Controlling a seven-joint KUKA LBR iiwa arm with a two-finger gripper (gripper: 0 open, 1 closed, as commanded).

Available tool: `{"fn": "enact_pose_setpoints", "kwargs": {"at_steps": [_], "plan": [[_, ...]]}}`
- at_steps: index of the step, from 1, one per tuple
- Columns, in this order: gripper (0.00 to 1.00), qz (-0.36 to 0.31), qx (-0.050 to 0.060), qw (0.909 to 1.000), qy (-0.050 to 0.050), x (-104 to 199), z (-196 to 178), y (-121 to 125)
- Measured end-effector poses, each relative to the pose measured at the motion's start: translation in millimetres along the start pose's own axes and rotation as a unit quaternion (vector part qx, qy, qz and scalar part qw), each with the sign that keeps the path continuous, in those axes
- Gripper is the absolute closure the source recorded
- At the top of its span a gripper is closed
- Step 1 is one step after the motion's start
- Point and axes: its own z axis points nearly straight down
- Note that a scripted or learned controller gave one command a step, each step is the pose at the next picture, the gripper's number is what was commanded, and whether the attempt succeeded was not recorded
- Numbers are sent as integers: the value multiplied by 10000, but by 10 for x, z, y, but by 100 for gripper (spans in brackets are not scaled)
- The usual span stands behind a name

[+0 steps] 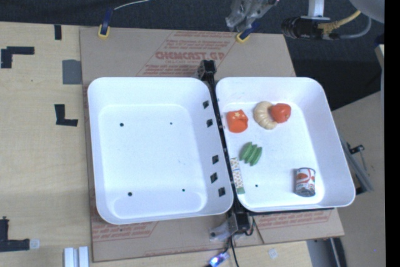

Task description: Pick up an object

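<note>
Grey two-finger gripper (245, 14): raised above the far edge of the brown cardboard sheet (187, 53), beyond both bins; whether its blurred fingers are parted or closed cannot be told, and nothing shows between them. Right shallow white plastic bin (331, 134): nearer the camera than the fingers, below them in the view, holding five items. Orange-red block-shaped toy (237, 121): almost straight below the fingers, by the bin's left wall. Cream-coloured rounded toy (265, 115): just right of it, touching a red rounded toy (280, 112). Small green ridged toy (251, 154): further toward the camera, mid-bin. Small tin can with a red and white label (305, 182): farthest from the fingers, near the bin's front right corner. Left shallow white plastic bin (100, 134): down and left of the fingers, adjoining the right bin.
</note>
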Motion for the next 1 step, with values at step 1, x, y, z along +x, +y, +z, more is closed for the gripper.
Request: {"fn": "enact_pose_setpoints", "kwargs": {"at_steps": [1], "plan": [[100,-12,67,10000,-2,652,1607,-594]]}}
